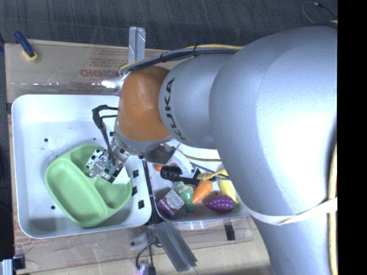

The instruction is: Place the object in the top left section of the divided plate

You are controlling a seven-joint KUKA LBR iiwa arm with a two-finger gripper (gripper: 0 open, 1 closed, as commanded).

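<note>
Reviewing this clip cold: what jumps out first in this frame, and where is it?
The huge grey arm with its orange band fills the right and centre. Its gripper sits low over the upper part of the green divided plate in the left bin. In the right bin, a cluster of toy foods shows beneath the arm, among them a carrot and purple grapes.

Two bins side by side on bench. Divided plate [80,191] in left bin [34,130], toward its near right part. Gripper [105,166] over plate's upper right edge. Arm [229,113] reaches in from right, above right bin [198,217]. Carrot [202,191], grapes [219,203], banana [227,187] clustered in right bin's near part.
</note>
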